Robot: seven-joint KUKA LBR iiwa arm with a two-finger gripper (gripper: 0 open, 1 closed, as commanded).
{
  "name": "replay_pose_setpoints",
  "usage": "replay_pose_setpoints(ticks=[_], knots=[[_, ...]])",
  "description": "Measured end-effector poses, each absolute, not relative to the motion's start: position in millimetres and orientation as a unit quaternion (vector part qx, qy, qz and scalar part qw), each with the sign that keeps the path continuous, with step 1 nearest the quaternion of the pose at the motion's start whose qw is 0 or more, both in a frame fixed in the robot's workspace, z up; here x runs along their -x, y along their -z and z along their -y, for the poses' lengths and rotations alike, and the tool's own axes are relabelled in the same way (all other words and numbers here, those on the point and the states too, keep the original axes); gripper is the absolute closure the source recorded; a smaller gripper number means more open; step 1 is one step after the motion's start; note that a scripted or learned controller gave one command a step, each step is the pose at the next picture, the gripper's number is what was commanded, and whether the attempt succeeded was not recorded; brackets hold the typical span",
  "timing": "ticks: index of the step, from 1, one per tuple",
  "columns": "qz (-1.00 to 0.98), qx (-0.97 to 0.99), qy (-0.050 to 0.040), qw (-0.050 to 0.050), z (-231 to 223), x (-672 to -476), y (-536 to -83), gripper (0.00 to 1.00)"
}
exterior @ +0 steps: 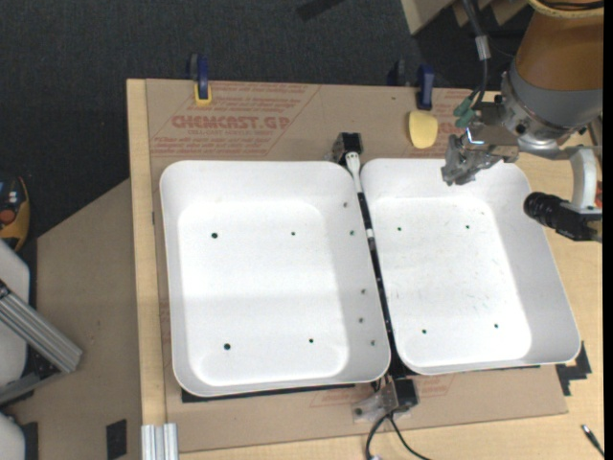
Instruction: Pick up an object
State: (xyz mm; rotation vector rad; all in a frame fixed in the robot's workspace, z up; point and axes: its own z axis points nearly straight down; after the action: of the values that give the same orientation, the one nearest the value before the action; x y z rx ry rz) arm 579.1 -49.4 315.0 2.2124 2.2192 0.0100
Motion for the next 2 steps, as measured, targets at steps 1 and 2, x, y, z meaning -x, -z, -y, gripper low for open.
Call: replay_pose_setpoints(ticks=[1,2], knots=[[-0.704,-0.71,0.0005,0.003,132.4,-569.3,-320.9,1.0],[-0.709,-0.706,0.0008,-0.002,70.3,-571.5,-272.7,1.0]])
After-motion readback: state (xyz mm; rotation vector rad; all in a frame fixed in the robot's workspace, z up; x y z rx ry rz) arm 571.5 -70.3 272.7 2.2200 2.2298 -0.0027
